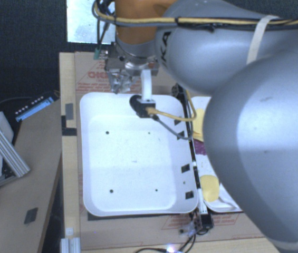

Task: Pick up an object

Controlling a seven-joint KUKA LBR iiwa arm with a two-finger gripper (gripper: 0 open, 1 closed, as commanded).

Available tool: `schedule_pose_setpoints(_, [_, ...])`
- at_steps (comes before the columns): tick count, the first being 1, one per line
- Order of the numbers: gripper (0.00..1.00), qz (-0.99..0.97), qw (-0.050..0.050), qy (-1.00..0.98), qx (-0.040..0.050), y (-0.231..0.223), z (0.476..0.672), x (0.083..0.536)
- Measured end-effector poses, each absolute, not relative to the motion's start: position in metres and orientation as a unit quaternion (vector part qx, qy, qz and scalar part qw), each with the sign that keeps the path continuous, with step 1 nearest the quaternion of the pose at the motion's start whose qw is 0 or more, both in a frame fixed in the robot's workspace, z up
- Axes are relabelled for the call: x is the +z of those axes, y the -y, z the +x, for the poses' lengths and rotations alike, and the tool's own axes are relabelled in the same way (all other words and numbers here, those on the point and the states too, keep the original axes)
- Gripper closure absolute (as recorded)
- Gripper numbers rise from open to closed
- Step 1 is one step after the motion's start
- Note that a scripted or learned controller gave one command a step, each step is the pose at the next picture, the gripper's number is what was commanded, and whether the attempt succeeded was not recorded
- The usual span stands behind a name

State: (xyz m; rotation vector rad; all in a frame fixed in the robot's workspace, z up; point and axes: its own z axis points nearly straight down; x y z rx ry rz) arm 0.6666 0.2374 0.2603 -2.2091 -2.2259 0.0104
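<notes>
I've got the gripper (121,83) over the far rim of the left bin (133,194), prob. lining up; can't tell its grip state. Nearest target, a yellow object (210,187), sits in the right bin (228,207).

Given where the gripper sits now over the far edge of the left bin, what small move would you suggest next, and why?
Probably swing the gripper back toward the right bin. It sits over the far rim of the left bin, whose floor shows only small dark dots, while a yellow object lies in the right bin, largely hidden by the arm.
</notes>
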Motion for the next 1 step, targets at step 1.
schedule_pose_setpoints(1, [1.0, -0.705, -0.004, 0.709, -0.0088, -0.2343, 0.6661, 0.418])
